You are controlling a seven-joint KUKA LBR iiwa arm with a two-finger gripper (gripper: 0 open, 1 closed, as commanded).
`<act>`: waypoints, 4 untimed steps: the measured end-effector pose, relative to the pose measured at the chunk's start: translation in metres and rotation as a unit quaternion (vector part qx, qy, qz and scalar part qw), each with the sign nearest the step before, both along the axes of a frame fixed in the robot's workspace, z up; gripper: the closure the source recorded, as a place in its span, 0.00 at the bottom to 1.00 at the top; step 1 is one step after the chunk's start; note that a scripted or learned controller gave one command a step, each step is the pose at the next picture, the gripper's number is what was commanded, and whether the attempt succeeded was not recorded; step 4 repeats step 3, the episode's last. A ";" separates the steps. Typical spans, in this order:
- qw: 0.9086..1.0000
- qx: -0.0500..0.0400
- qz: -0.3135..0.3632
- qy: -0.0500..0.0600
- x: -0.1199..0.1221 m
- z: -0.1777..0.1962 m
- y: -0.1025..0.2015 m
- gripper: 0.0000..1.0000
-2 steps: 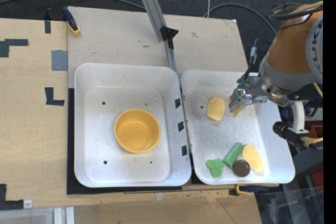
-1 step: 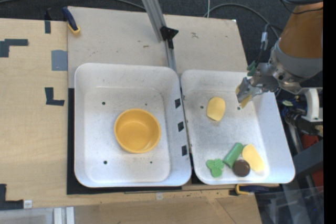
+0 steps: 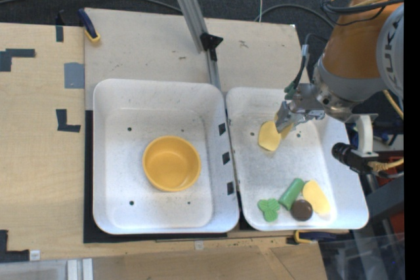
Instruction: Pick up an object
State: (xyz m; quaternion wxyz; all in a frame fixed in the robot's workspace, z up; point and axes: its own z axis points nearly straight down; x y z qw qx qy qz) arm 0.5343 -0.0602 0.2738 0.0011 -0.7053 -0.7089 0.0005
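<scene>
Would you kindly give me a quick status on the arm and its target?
Gripper down in right bin, at the pale yellow piece; grasp unconfirmed. Green, brown and yellow items clustered at near corner, apart. Nothing obstructing.

- The claw point(image 3: 283, 125) hangs over the right bin point(image 3: 341, 170), touching a pale yellow piece point(image 3: 268, 136).
- A yellow bowl point(image 3: 171, 162) sits in the left bin point(image 3: 111, 141).
- At the right bin's near edge lie a green piece point(image 3: 268, 208), green cylinder point(image 3: 291, 193), brown ball point(image 3: 302, 210) and yellow lump point(image 3: 316, 197).

White bins point(image 3: 105, 141), a yellow bowl point(image 3: 172, 162), a green piece point(image 3: 291, 193), and a seemingly brown ball point(image 3: 302, 209).
</scene>
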 end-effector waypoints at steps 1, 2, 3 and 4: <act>1.000 0.000 0.000 0.001 0.002 -0.023 0.047 1.00; 1.000 0.000 0.001 0.000 -0.003 -0.030 0.103 1.00; 1.000 -0.001 0.001 0.001 0.008 -0.050 0.150 1.00; 1.000 -0.001 0.001 0.001 0.008 -0.050 0.150 1.00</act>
